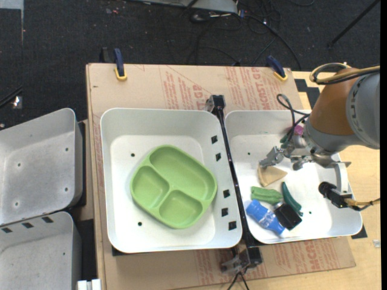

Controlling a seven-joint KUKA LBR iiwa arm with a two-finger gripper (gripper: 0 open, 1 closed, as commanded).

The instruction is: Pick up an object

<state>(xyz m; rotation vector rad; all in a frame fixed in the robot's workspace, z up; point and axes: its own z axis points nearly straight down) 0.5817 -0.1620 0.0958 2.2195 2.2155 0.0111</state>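
Overhead, cardboard-topped bench (181, 80) on dark carpet, cables at 12 o'clock. Two white bins: left bin (115, 180) holds one green three-compartment plate (173, 186); right bin (344, 222) holds one tan wedge (272, 174), one green piece (266, 194), one blue object (263, 215), one dark tool (289, 209). Gripper (270, 160) spread open just above wedge, at bin's 9 o'clock.

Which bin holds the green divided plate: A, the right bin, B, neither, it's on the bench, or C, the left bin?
C: the green divided plate lies flat inside the left bin, apart from the small objects in the right bin.
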